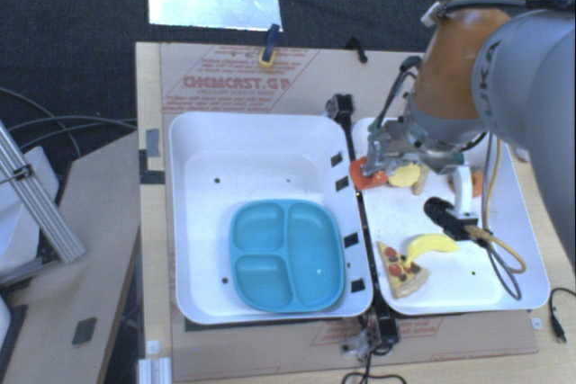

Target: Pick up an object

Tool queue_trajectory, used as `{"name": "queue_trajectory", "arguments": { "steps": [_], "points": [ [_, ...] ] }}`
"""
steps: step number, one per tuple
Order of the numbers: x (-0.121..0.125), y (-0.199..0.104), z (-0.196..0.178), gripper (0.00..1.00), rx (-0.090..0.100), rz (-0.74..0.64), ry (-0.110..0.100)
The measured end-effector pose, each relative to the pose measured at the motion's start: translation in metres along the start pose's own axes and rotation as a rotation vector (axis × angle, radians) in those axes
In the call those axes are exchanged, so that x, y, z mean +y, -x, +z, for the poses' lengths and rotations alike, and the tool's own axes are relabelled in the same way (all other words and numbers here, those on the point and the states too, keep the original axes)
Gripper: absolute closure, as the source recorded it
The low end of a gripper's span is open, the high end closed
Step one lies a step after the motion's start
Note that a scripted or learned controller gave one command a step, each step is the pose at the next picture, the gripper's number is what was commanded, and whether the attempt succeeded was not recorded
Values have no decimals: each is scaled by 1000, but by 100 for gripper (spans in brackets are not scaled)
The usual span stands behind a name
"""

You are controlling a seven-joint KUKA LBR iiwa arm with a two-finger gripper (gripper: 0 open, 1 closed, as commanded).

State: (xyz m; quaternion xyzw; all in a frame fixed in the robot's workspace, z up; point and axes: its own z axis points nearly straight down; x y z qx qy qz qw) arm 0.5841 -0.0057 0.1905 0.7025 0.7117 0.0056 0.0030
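My gripper (385, 163) is low in the right bin (504, 288), at its far-left corner. Directly under and beside it lies a flat orange piece (363, 176) against the bin's left wall. A pale yellow food piece (404, 174) and a tan one (419, 183) sit just to the right of the gripper, touching each other. Nearer the front lie a yellow banana (430, 244) and a pizza slice (400, 269). Nothing can be seen held in the gripper.
The left bin (202, 193) holds a blue divided plate (288, 254) at its front right. A small orange thing (476, 183) shows at the right bin's right side, partly behind the robot's bracket. The arm's bulk covers the right bin's far part.
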Motion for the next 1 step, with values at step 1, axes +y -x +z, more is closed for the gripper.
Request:
{"name": "queue_trajectory", "arguments": {
  "steps": [1],
  "points": [
    [-31,-52,-49,100,0,3,-7]
  ]
}}
